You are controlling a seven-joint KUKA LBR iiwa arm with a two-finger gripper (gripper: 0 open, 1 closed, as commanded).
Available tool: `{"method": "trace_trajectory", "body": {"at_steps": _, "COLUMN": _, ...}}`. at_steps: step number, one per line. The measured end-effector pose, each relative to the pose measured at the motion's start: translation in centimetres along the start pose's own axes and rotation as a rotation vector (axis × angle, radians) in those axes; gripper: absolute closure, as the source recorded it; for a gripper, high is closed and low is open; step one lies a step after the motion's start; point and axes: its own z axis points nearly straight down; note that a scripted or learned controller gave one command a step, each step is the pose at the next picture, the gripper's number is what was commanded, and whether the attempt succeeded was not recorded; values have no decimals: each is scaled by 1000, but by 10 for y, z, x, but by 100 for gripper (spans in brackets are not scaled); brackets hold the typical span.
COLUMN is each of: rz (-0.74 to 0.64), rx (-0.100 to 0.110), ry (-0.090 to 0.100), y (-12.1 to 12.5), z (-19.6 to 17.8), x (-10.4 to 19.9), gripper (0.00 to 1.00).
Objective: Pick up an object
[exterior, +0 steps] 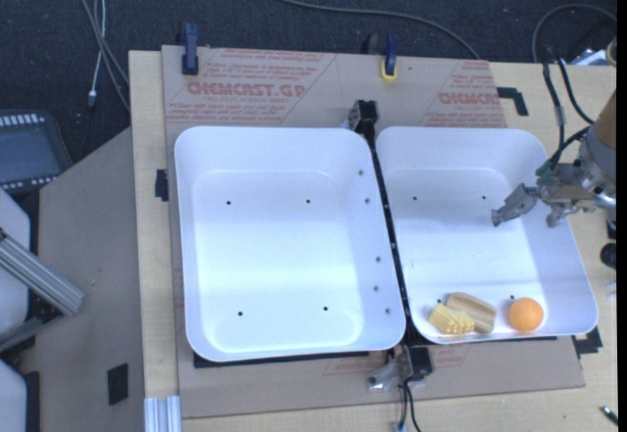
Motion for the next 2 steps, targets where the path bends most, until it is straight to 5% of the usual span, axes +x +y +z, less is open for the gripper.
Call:
{"method": "trace_trajectory", "body": {"at_steps": 1, "rz": -2, "rx": -8, "ry": -2, "y": 2, "z": -4, "x": 0, "gripper": 0}}
{"method": "trace_trajectory", "body": {"at_steps": 2, "rz": -1, "rx": -5, "ry": -1, "y": -2, "z": 40, "x": -5, "gripper": 0}}
